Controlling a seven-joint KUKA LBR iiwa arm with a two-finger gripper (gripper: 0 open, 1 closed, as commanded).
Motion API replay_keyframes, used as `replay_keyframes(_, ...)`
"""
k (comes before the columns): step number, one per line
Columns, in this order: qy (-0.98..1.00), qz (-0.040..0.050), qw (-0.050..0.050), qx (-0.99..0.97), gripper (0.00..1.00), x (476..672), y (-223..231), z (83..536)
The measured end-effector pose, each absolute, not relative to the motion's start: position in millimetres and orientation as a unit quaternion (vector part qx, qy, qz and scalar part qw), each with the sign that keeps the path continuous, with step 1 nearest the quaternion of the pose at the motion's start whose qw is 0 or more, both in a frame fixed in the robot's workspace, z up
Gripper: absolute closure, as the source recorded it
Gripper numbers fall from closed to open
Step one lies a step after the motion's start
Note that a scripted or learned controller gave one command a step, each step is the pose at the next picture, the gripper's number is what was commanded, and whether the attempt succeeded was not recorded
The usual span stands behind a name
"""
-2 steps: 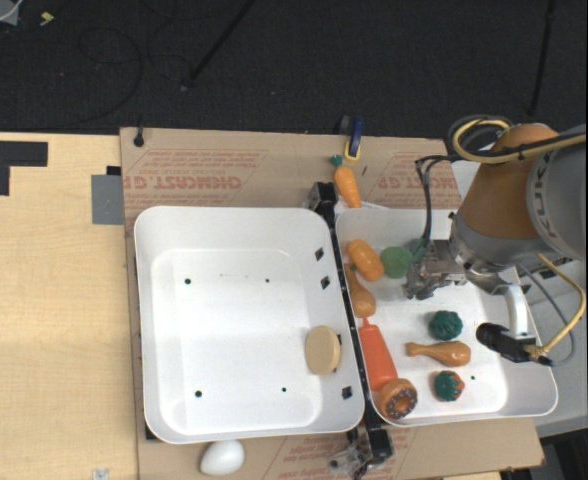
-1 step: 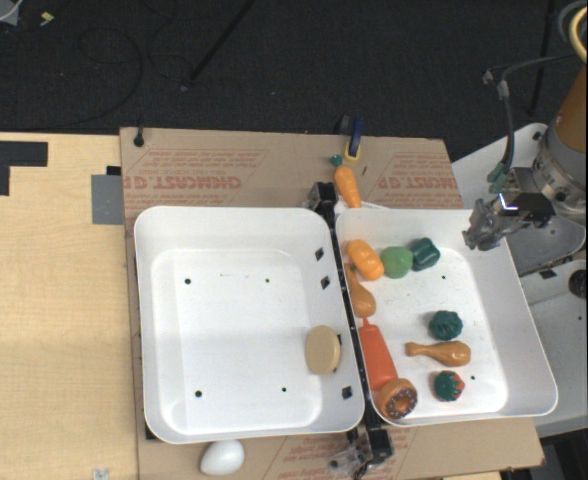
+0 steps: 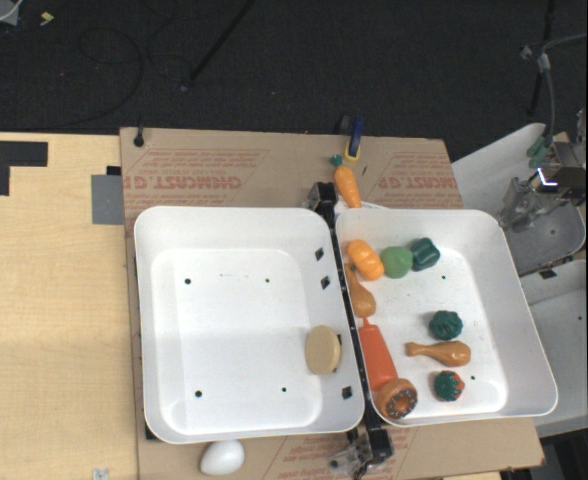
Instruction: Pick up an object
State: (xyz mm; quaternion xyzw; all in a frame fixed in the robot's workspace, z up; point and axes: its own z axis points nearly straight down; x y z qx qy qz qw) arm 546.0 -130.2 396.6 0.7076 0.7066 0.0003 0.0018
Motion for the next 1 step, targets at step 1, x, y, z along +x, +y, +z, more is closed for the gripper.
replay_keyframes(1,0.707,-0.0001,0.001,0.707,1.0,570.7,-153.8,419.9)
